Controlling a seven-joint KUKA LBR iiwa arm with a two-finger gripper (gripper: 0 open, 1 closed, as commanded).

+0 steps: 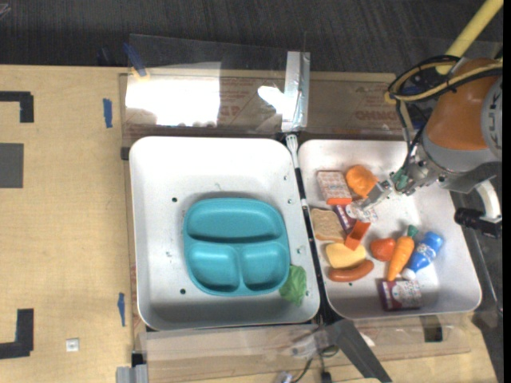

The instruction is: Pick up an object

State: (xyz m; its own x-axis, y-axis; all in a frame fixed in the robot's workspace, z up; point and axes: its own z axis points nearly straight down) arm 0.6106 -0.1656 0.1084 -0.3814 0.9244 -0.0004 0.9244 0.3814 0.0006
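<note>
**Two white bins on a wooden bench, arm low over the right one**

Pale wooden bench (56,238) with black tape marks, dark floor beyond, clear plastic sheet (211,90) behind the bins. In the left shallow white bin (152,166): a teal three-compartment plastic tray (237,244), with a small green leafy toy (294,284) touching its lower right corner. In the right shallow white bin (459,294): a heap of toy food, namely an orange rounded piece (360,179), a pink waffle-patterned packet (331,185), a tan cracker-like slab (325,225), a yellow wedge (346,254) on a red sausage shape (351,272), a red tomato shape (382,248), an orange carrot (400,255), a blue and white bottle (425,250), a dark purple packet (401,294). Grey arm with orange band (459,118) reaching in from the right; two-finger gripper (366,207) down among the items, just below the orange rounded piece and beside the pink packet, above a small orange-red block (357,231). Opening of the gripper and any grasp: cannot tell, too small and cluttered
</note>
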